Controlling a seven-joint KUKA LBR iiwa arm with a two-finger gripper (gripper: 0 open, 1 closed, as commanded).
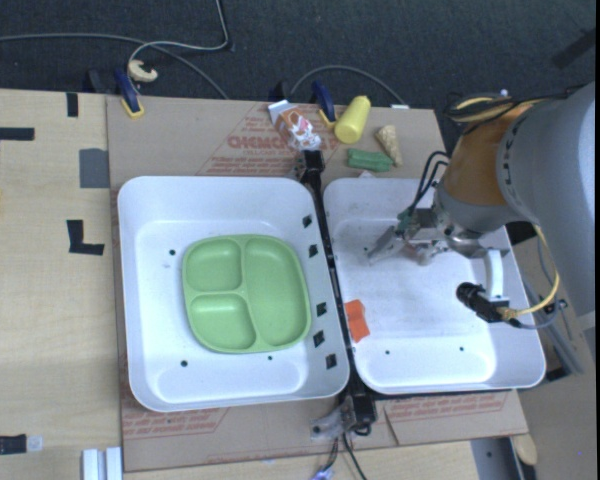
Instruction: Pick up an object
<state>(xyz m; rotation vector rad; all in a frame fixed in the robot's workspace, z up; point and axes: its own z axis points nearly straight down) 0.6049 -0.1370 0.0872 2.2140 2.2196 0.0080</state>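
**Gripper low in the right bin, nothing seen between its fingers**

Gripper (405, 240) down inside the right bin (420, 358), near its upper middle. One thin finger (382, 245) angled out toward the left, over the white floor; the other lost in the dark cluster of the wrist. Spread or pressed together: cannot tell from this slant. No object visible in the grasp. Whether touching the bin floor, also unclear.

Arm (540, 168) reaching in from the right, bulky grey body over the bin's right rim, orange band (480, 163) just above the wrist, black cables looping beside it.

Small orange object (355, 320) lying at the left wall of the right bin, well apart from the gripper, lower down. Green divided plate (246, 293) flat in the middle of the left bin (145, 268).

Behind the bins, on the cardboard: yellow object (352, 118), green object (369, 160), beige cone-like object (388, 144), and a small red-and-white packet (293, 124).
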